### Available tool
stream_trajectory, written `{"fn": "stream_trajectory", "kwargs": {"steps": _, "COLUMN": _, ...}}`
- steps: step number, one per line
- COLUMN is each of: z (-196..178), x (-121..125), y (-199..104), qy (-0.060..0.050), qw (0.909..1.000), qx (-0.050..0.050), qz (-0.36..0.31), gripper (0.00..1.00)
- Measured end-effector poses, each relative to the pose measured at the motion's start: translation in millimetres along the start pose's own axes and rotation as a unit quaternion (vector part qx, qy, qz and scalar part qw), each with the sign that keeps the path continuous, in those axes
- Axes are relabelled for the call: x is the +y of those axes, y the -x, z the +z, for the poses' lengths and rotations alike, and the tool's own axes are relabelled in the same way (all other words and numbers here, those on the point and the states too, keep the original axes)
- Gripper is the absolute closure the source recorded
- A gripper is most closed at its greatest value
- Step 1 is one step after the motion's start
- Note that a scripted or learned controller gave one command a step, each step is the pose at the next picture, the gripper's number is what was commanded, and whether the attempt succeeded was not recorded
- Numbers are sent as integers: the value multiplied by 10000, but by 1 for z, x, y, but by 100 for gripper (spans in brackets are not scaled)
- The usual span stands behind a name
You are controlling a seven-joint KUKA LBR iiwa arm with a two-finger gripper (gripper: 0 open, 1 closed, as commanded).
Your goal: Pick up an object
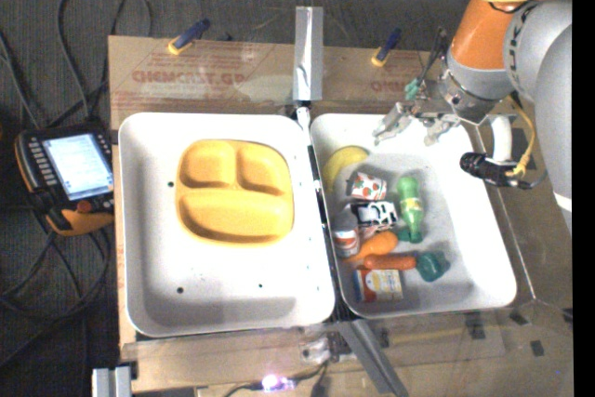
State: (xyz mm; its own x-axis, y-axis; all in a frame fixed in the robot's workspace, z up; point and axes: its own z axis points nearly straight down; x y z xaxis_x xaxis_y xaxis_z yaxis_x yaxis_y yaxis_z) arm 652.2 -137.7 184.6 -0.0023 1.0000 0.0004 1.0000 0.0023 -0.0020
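My gripper [410,129] hangs open over the far edge of the right bin [483,242], nothing between its fingers. Below and left of it lies a cluster of small objects: a yellow round fruit [341,163], a white and red cup-like toy [367,187], a black and white toy [376,215], a green bottle [409,208], a small can [346,242], an orange carrot [378,245], a red stick [389,263], a teal piece [431,267] and a white labelled packet [377,284]. The gripper touches none of them.
The left bin [149,293] holds a yellow divided tray [236,191]. A teach pendant [65,172] lies left of the bench. Two clamps [188,35] [387,45] sit on the cardboard behind the bins. The right half of the right bin is bare.
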Motion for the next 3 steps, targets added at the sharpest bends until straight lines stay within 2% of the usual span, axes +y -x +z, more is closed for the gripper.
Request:
{"fn": "stream_trajectory", "kwargs": {"steps": 1, "z": 63, "x": -63, "y": 22, "qy": 187, "qw": 9997, "qx": -34, "qz": 150, "gripper": 0}}
{"fn": "stream_trajectory", "kwargs": {"steps": 2, "z": 71, "x": -81, "y": 36, "qy": 346, "qw": 9994, "qx": -49, "qz": -71, "gripper": 0}}
{"fn": "stream_trajectory", "kwargs": {"steps": 3, "z": 94, "x": -77, "y": 38, "qy": 90, "qw": 10000, "qx": -20, "qz": 36, "gripper": 0}}
